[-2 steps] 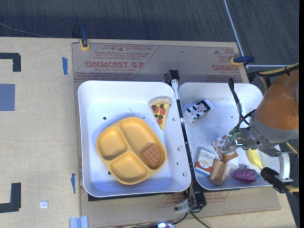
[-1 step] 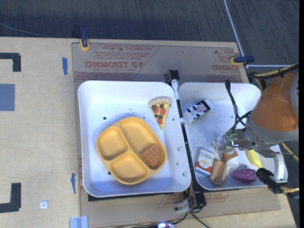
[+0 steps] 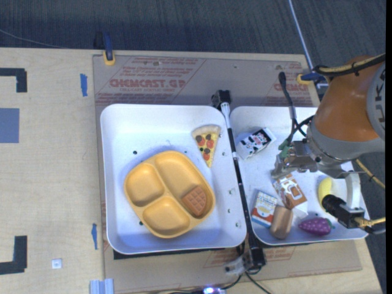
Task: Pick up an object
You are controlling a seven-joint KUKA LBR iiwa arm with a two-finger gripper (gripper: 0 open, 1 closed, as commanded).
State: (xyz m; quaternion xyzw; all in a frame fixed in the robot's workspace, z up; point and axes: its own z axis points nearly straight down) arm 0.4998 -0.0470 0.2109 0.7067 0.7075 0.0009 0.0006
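The hand [image 3: 289,164] hangs over the right bin [image 3: 269,118], near that bin's centre; whether it is released or clenched cannot be told from this view. Directly at 6 o'clock from the hand lies a small carton [image 3: 291,192], orange and white, tilted, its top end close under the hand. The print on it is too small to read.

At 7 o'clock from the hand, a second box [image 3: 264,206] shows white, orange and blue faces. A brown bread roll [image 3: 282,221] lies against the right side of that box. A bunch of purple grapes [image 3: 315,226] rests at 5 o'clock. A yellow banana [image 3: 325,188] lies at 4 o'clock, partly behind the arm's cabling. At 10 o'clock, a white pack [image 3: 254,141] with black markings lies tilted; no text is legible.

The left bin [image 3: 116,164] holds a yellow tray [image 3: 156,192] with three compartments; a brown waffle [image 3: 196,201] sits in the right compartment. A pizza slice [image 3: 207,141] lies at 1 o'clock from the tray.

The surface [image 3: 55,164] carries a board [image 3: 153,81] printed in red; the words read approximately "CHEMCAST GP".
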